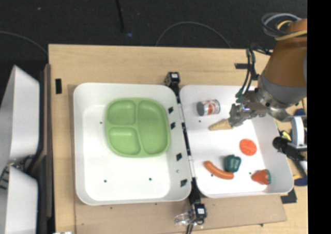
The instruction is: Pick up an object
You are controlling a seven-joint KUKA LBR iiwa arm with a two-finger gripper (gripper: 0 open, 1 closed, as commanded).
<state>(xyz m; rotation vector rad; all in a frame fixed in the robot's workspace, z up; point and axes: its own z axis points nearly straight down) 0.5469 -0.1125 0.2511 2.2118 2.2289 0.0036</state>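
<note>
The right bin [269, 189] holds a small red-and-white can [208, 107] lying on its side, a tan cone-shaped piece [220, 125], an orange round piece [248, 147], a dark green pepper [232, 164], an orange-red sausage [218, 170] and a red piece with a green top [261, 177]. My gripper [238, 115] hangs over the upper middle of that bin, right at the wide end of the tan cone. Whether it touches or holds the cone is not visible.
The left bin [88, 176] carries a green divided plate [137, 126]. Black clips [182, 140] run along the seam between the bins. The arm's orange band and grey wrist [285, 73] rise over the right bin's far right corner.
</note>
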